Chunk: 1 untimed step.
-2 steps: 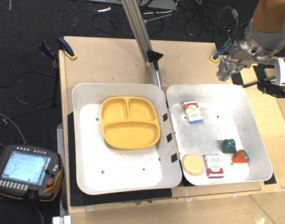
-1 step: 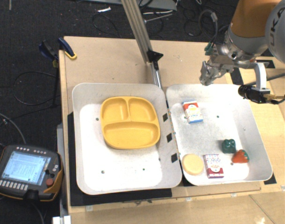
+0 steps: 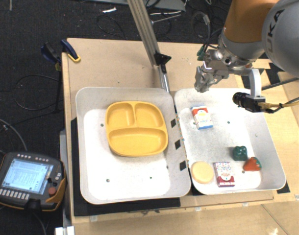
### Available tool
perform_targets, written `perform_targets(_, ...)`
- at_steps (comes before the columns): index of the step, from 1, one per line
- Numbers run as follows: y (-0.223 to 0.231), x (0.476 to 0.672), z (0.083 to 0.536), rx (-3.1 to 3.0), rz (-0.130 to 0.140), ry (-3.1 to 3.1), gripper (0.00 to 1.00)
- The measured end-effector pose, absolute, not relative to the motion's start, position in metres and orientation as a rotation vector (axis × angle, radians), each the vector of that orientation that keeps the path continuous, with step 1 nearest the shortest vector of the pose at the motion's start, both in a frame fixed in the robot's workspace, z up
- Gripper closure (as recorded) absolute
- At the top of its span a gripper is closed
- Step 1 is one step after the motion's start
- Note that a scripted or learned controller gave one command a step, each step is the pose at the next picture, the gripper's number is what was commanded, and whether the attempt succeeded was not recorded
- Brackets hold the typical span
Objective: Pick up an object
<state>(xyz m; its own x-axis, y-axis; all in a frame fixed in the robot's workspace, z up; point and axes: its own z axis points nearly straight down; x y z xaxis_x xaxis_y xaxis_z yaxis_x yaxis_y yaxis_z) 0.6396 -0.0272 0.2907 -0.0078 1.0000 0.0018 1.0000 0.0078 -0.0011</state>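
My gripper hangs above the far edge of the right bin, with nothing seen between its fingers. Below it in that bin lies a small white, blue and orange carton. Near the bin's front sit a round tan disc, a red and white box, a dark green piece and a red strawberry-like piece.
The left bin holds a yellow divided plate. A slanted metal pole crosses behind the bins. A black camera-like part sticks out on the arm's side. A teach pendant lies on the floor at left.
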Motion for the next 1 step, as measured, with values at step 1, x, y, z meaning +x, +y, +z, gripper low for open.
perform_targets(1, 0.0267, 0.6344, 0.2719, -2.21, 0.001, -2.229, 1.0)
